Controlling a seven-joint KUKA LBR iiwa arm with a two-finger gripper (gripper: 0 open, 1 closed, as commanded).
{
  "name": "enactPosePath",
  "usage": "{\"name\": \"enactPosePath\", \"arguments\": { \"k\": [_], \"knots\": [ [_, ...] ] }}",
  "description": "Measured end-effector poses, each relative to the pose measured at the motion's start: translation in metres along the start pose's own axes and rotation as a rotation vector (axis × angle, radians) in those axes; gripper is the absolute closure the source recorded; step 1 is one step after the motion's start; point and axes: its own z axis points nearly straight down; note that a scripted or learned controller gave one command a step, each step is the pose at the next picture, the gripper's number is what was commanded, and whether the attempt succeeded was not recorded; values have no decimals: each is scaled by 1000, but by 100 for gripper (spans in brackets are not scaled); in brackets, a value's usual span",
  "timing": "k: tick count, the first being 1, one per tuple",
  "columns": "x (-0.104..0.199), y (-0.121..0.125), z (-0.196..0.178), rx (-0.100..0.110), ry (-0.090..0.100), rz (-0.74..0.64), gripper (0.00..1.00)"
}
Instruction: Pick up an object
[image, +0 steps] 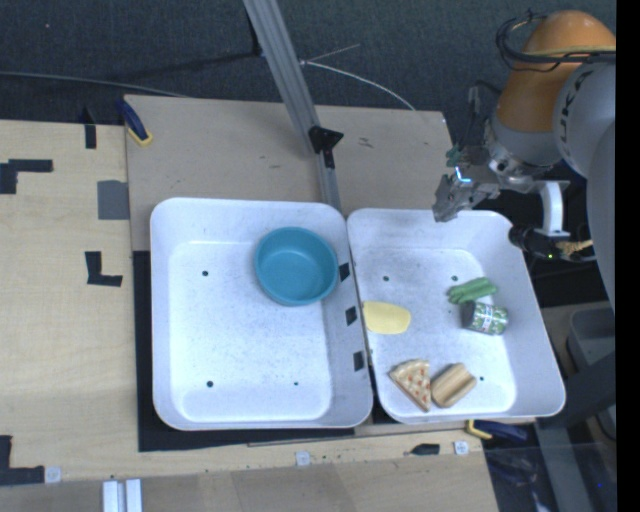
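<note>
My gripper (450, 203) hangs over the far rim of the right bin (420, 225), above its back edge, with nothing seen between its fingers. Below it in that bin lie a green vegetable (471, 291), a small dark green can (485, 318), a yellow lemon-shaped piece (386, 318), a pizza slice (411, 383) and a bread roll (452, 384). A blue bowl (295, 265) sits in the left bin (200, 330), near its far right corner.
A slanted metal pole (295, 90) runs from the top down to the seam between the bins. The grey arm with its orange band (555, 70) occupies the upper right. Tape marks and a clip lie on the wooden bench at left.
</note>
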Motion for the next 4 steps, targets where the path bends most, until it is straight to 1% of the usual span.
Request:
{"name": "enactPosePath", "arguments": {
  "k": [1, 3, 4],
  "knots": [
    [48, -17, -7, 5, 1, -2, 100],
    [144, -70, 10, 8, 1, -3, 100],
    [185, -99, -6, 6, 2, -3, 100]
  ]
}}
